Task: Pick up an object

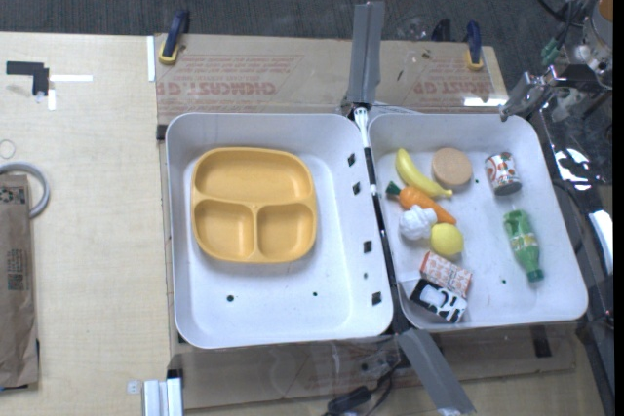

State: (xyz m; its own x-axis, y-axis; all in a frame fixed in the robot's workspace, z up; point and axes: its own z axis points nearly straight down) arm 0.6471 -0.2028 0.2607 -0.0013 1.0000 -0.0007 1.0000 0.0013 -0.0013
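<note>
White bin (570, 292) on the right has all the candidates; easiest pick imo is the green bottle (524, 245) at its 4 o'clock, lying clear of the rest. Gripper (526, 94) sits off the bin's 1 o'clock corner, can't tell how it's set. Drop across the bottle's width.

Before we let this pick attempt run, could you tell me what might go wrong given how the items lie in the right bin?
The banana, carrot, white garlic-like piece and lemon lie touching in a cluster, so closing fingers could catch or push a neighbour. The small can and green bottle lie near the right bin wall, which could block a finger. Both are round and might roll away.
</note>
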